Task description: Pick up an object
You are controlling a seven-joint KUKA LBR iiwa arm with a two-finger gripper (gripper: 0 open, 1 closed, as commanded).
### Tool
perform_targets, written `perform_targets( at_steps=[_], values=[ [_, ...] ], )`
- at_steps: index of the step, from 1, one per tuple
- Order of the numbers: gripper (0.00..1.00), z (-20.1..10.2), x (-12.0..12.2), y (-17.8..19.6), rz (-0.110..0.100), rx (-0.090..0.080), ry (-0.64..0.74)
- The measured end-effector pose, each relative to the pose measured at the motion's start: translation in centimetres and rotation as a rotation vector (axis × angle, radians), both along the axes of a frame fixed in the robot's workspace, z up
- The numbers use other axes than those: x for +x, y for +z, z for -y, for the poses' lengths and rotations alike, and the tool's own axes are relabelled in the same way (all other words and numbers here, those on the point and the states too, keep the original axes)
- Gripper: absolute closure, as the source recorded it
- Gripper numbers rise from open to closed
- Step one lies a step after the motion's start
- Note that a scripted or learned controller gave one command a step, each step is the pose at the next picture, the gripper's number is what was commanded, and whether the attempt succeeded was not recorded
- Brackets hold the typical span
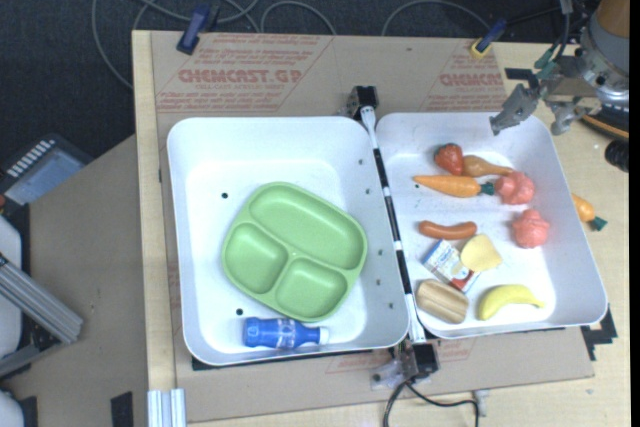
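Observation:
The right bin (pixel 570 245) holds several toy foods: a red tomato (pixel 449 157), a carrot (pixel 450 185), two pink pieces (pixel 515 187) (pixel 531 228), a sausage (pixel 447 229), a yellow wedge (pixel 481 253), a small packet (pixel 443 261), a bread roll (pixel 441 301) and a banana (pixel 510 299). My gripper (pixel 535 115) hangs over the bin's far right corner. It is open, with nothing between its fingers. It stands above and to the right of the tomato, apart from every object.
The left bin (pixel 190 175) carries a green divided plate (pixel 292 250) and a blue bottle (pixel 283 333) lying near its front wall. A small orange toy (pixel 584 209) lies outside the right bin's right rim. Clamps join the bins at the middle seam.

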State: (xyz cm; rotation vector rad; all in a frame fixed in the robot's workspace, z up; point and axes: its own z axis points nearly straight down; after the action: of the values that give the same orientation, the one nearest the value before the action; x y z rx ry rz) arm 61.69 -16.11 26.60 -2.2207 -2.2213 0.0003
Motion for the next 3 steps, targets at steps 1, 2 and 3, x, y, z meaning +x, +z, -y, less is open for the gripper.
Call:
perform_targets(
  at_steps=[1,2,3],
  values=[
    [0.0,-1.7,3.1,-14.0,-0.004,0.001,0.0],
    [0.0,-4.2,1.7,-17.8,0.004,0.002,0.001],
    [0.0,-6.9,4.7,-18.3,-0.013,0.0,-0.003]
  ],
)
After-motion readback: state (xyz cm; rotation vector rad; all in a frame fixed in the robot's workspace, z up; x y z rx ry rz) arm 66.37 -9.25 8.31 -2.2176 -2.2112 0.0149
